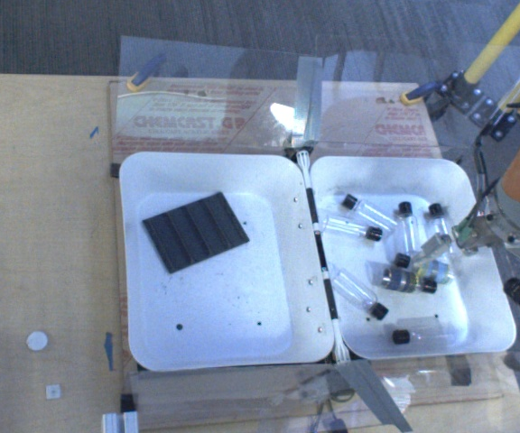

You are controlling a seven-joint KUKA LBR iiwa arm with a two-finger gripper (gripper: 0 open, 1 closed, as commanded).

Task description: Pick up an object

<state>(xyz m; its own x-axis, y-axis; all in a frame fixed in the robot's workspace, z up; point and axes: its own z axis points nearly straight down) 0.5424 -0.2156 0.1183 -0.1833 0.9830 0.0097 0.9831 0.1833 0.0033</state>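
The right bin (493, 307) holds several clear vials with black caps. One vial (361, 206) lies near its back left, another (354, 230) just below that, and one (408, 231) stands lengthwise in the middle. A cluster of vials (410, 280) sits right of centre, with one more vial (361, 293) toward the front and another (418, 332) by the front wall. My gripper (442, 244) reaches in from the right, low over the bin, its tip just above and right of the cluster. Nothing is visibly held.
The left bin (134, 183) holds a flat dark ribbed pad (195, 231). Clear plastic sheets (206, 115) stand behind both bins, held by clamps (144, 73). A yellow pole (506, 27) slants at the top right. A small white disc (37, 340) lies on the bench.
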